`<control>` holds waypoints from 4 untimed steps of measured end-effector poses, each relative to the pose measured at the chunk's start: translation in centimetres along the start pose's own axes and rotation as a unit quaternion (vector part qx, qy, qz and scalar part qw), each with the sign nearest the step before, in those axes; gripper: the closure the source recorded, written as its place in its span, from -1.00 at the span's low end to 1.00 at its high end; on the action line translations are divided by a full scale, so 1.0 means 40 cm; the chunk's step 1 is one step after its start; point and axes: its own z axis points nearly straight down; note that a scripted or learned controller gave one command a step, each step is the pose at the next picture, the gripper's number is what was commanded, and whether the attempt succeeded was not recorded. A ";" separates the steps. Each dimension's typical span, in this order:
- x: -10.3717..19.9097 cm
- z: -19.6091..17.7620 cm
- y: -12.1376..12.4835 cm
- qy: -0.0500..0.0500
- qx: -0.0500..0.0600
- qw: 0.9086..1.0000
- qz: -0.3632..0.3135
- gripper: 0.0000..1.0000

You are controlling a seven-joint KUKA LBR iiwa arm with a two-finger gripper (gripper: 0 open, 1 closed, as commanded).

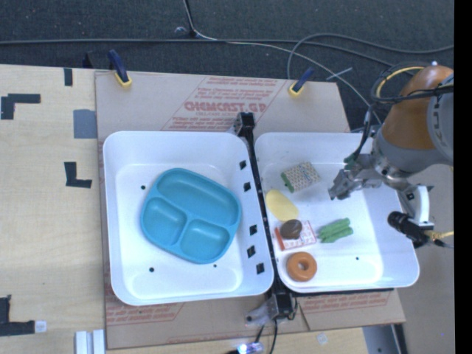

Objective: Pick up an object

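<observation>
Two shallow white bins sit side by side on a sheet of brown cardboard (221, 105). The left bin (122, 198) holds a blue divided plate (190, 214) with three compartments, lying flat and slightly turned near the bin's middle. The right bin (383, 264) holds several small things gathered toward its left half: a speckled sponge-like block (299, 175) near the top, a pale yellow lemon-shaped piece (281, 203) below it and close to the divider, a dark round piece resting on a small red-and-white packet (295, 232), a green bean-like piece (335, 231) just to the right of that packet, and an orange doughnut (302, 266) nearest the front rim. The cardboard is held by two blue-and-yellow clamps (118, 71) at its far edge and lies on a light wooden bench (44, 220) marked with dark tape; beyond it is dark carpet crossed by cables (221, 37). The arm (417, 127) comes in from the right, its orange band high at the edge, and bends down over the right bin. The gripper (344, 184) hangs above bare bin floor right of the speckled block and above the green piece, touching neither. Whether it is spread or closed cannot be told at this angle, and nothing is seen in it.
</observation>
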 end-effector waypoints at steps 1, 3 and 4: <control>0.011 -0.135 0.027 0.000 0.000 1.000 0.000 1.00; 0.155 -0.259 0.029 0.001 0.002 1.000 -0.002 1.00; 0.307 -0.247 0.011 0.001 0.003 1.000 -0.002 1.00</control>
